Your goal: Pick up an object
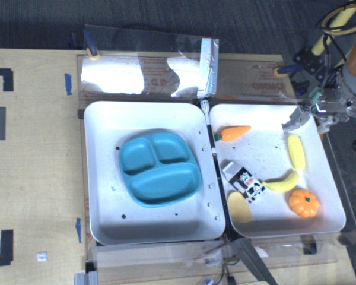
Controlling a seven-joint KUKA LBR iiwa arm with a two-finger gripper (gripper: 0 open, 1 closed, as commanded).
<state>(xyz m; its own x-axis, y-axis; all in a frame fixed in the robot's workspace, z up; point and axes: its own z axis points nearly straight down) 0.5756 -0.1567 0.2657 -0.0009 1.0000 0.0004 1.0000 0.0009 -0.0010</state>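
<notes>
two bins [101, 159] (five toys, one tray [159, 167])

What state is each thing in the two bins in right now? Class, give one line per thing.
Blue three-compartment plastic plate: lying flat in the left white bin, nothing in its compartments.
Orange toy carrot: lying on its side in the right white bin.
Yellow toy banana: lying flat, curved.
Small orange toy pumpkin: sitting upright.
Black-and-white printed packet: lying flat.
Pale yellow rounded piece: lying flat.
</notes>
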